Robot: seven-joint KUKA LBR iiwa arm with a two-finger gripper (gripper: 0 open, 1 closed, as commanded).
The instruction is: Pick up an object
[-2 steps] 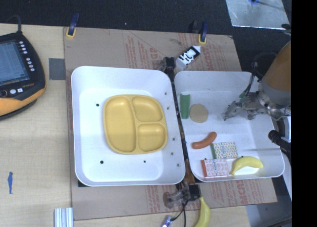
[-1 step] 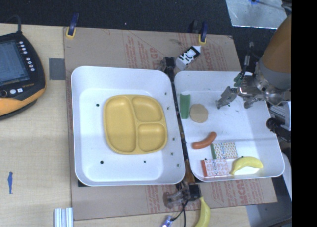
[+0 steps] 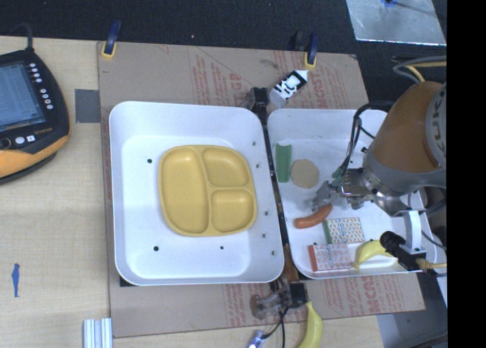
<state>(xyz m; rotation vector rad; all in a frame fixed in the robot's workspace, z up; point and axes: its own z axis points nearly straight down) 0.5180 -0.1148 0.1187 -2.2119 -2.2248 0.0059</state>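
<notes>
Yellow divided plate [image 3: 206, 189] in left bin [image 3: 125, 210], hot dog [image 3: 312, 216] in right bin [image 3: 311, 130]

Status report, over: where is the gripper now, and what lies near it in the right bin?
Gripper low in right bin, nothing seen held. Sausage just below it, round tan disc beside. Yellow tray apart in left bin.

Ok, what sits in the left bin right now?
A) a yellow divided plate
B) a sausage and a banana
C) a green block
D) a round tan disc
A: the yellow divided plate lies in the middle of the left bin, while the sausage, banana, green block and tan disc lie in the right bin.
</notes>
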